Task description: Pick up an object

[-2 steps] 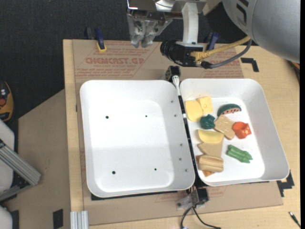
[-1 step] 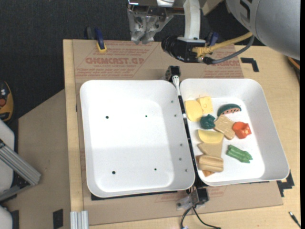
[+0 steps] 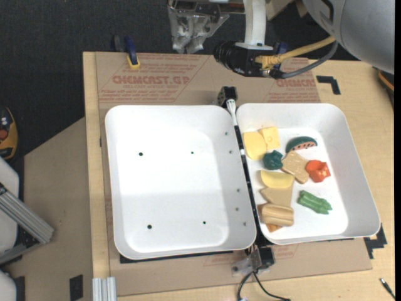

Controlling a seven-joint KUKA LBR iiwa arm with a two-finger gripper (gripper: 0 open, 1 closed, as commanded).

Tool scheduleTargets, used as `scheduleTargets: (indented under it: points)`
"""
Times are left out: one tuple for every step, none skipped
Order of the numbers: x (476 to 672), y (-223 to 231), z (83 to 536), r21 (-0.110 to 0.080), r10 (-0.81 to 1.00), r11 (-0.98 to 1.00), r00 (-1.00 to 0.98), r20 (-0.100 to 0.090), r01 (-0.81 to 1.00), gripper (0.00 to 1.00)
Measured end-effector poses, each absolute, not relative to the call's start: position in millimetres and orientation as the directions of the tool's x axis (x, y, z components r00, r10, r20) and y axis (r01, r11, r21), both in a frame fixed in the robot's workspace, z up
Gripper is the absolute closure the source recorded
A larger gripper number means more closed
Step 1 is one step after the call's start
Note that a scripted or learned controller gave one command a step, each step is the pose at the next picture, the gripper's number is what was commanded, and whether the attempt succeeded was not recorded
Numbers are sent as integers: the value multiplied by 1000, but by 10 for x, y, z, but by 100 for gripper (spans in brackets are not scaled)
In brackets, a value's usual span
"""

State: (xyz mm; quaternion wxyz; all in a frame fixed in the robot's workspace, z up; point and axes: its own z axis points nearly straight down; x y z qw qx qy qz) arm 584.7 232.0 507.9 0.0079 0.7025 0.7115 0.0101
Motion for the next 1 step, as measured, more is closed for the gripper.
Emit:
scheduleTargets:
  points:
    - [5849, 2328, 5187, 29, 1000, 14, -14, 4, 999, 100]
